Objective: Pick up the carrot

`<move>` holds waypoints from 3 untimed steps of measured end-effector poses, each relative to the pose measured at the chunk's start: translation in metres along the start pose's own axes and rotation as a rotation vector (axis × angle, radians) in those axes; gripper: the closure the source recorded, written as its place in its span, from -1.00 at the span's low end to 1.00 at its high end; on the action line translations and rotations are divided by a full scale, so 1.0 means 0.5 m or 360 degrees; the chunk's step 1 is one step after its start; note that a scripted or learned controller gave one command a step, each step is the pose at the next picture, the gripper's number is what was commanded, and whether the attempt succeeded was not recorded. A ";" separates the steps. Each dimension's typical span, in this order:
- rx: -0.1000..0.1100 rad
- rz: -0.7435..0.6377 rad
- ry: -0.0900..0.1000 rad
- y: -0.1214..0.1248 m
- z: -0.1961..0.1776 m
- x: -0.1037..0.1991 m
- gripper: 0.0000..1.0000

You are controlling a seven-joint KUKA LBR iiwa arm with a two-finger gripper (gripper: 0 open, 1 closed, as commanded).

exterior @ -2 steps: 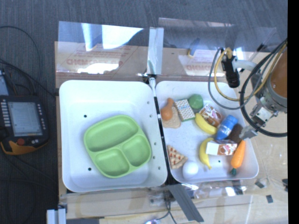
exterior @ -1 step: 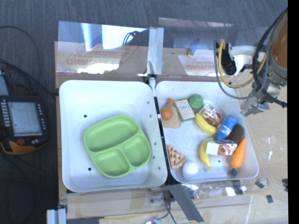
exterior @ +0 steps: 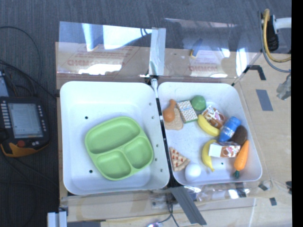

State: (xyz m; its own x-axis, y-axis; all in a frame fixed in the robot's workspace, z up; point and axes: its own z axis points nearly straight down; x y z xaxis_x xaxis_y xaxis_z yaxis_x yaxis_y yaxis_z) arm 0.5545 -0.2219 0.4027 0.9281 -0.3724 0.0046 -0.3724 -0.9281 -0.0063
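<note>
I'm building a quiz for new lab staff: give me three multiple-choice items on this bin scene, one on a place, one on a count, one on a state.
1. Where does the carrot lie?
A. right bin, near its right wall
B. on the green tray
C. on the floor

2. How many bananas?
A. none
B. two
C. five

3. How does the green tray sit?
A. flipped over
B. standing on edge
C. flat, compartments up

Answers: 1 A, it rests beside the right bin wall; 2 B, one banana mid-bin, another banana below; 3 C, three hollows face up.
</note>
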 end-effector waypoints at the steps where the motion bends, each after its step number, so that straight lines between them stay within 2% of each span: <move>1: 0.0008 -0.0292 -0.0004 -0.015 0.033 0.028 1.00; 2: 0.0009 -0.0281 0.0009 0.027 -0.100 -0.055 1.00; 3: 0.0009 -0.0285 -0.0021 0.033 0.139 -0.074 1.00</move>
State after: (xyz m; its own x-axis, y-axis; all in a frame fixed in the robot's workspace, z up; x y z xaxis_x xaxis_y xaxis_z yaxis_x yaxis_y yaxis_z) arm 0.5142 -0.2231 0.3330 0.9796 -0.2009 -0.0072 -0.2010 -0.9795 -0.0121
